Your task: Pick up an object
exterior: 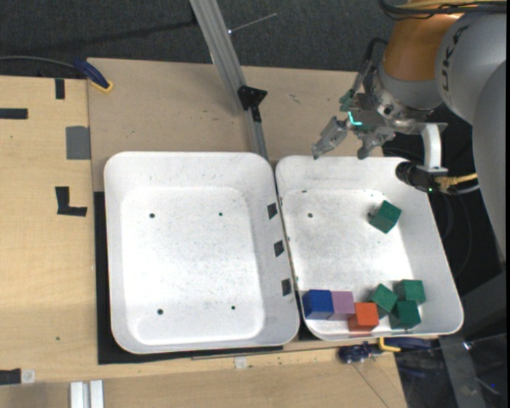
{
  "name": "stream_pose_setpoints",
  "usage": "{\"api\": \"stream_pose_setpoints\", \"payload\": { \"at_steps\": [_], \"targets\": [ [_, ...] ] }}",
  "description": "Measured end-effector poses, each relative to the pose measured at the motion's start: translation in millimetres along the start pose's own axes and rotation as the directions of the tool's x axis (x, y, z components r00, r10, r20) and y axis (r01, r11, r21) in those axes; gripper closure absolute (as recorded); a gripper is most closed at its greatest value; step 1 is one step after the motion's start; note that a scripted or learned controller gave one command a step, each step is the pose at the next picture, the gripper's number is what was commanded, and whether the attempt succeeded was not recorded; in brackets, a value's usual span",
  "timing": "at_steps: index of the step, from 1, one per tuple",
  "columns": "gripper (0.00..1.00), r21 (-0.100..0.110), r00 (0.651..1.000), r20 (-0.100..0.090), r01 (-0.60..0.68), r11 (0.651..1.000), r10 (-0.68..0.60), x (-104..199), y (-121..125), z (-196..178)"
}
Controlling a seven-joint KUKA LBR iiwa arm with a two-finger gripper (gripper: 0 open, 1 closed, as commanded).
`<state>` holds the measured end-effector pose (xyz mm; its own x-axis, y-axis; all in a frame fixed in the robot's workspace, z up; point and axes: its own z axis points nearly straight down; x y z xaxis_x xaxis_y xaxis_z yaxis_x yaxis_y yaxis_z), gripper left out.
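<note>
My gripper (347, 145) hangs above the far rim of the right bin (340, 228), open, with nothing between its two fingers (327, 141). A lone green block (384, 216) lies in the right bin's upper right part, below and right of the gripper. Along that bin's near edge sit a blue block (318, 303), a purple block (342, 303), an orange block (365, 315) and three green blocks (401, 300).
The left bin (187, 249) sits beside the right one. A grey metal pole (225, 49) slants down to a black clamp (252, 98) near the bins' far edge. A black cable (433, 179) runs off the wrist at right.
</note>
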<state>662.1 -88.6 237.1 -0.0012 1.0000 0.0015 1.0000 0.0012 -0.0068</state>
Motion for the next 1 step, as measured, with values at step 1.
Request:
{"api": "stream_pose_setpoints", "payload": {
  "at_steps": [1],
  "targets": [
    [0.00, -0.005, 1.000, 0.002, 0.001, 1.000, -0.001, -0.1, 0.9, -3.4]
  ]
}}
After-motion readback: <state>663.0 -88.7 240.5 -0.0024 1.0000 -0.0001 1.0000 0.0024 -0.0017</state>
